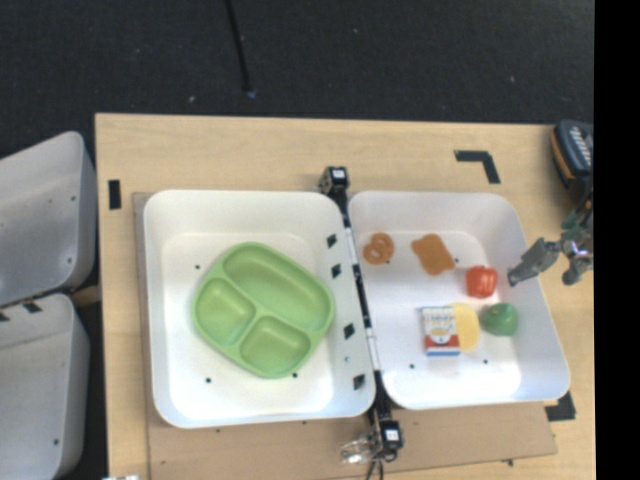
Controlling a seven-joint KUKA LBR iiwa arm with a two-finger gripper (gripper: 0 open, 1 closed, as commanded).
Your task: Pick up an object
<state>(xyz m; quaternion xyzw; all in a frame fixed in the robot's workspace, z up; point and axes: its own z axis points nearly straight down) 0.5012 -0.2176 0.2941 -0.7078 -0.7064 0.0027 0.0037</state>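
The right bin holds several small items: an orange-brown pretzel ring, a brown bread-like piece, a red round item, a green round item, a yellow piece and a small white box with a red and blue label. My gripper hangs over the bin's right rim, just right of the red item. Its fingers are spread open with nothing between them.
The left bin holds a green divided plate. Black clips sit along the seam between the bins. The orange wrist band is at the right edge. A white chair-like shape stands left of the bench.
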